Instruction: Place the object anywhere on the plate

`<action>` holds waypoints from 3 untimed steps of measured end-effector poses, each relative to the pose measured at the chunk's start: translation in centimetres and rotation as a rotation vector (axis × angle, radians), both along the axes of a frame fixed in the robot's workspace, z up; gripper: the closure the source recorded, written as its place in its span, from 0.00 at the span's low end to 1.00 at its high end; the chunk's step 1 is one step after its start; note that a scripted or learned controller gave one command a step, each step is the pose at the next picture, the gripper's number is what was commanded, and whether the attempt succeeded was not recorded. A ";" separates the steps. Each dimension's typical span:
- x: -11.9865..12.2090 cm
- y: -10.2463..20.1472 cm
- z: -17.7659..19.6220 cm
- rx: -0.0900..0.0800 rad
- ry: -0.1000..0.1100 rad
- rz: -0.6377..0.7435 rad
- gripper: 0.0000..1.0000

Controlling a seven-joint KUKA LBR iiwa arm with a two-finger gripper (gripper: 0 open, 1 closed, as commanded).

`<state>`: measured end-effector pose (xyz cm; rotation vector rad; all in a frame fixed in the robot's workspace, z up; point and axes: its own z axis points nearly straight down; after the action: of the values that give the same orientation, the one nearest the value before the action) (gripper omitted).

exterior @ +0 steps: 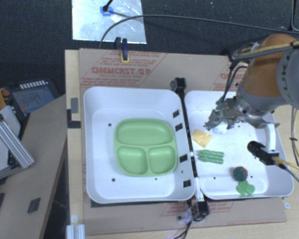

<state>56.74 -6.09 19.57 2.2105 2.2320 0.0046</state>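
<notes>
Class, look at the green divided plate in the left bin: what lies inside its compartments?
The green plate has three compartments, all bare green. The yellow piece and green pods lie in the right bin. The plate hides the bin floor under it.

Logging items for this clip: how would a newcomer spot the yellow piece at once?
Look in the right-hand white bin, along its left wall beside the divider. The yellow wedge lies there, just above the green ridged piece; it is the bin's one pale yellow item.

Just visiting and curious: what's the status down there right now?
Gripper low in right bin, holding nothing seen. Yellow wedge and green pods beside it. Green plate in left bin, bare.
</notes>
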 end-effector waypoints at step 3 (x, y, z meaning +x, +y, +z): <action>2.3 16.6 3.8 0.001 -0.001 0.001 1.00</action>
<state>59.08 10.56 23.35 2.2097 2.2332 0.0070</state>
